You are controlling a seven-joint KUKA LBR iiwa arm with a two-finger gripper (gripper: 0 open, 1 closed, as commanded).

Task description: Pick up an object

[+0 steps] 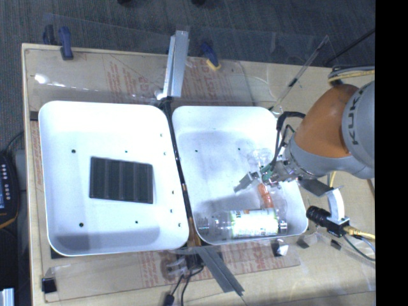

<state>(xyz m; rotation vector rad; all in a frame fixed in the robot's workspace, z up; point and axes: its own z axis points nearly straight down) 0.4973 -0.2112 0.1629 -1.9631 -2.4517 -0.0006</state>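
Note:
My gripper hangs low over the right side of the right bin, reaching in from the right. Just below it lies a small orange object, close to or touching the gripper; I cannot tell which. A clear crumpled plastic piece sits just above the gripper. A clear plastic bottle with a white and green label lies on its side along the bin's near wall. In the left bin a dark grey ribbed rectangular pad lies flat in the middle.
A metal bar stands at the back between the two bins. Blue clamps hold the board's far edge. The right bin's left half shows bare white floor.

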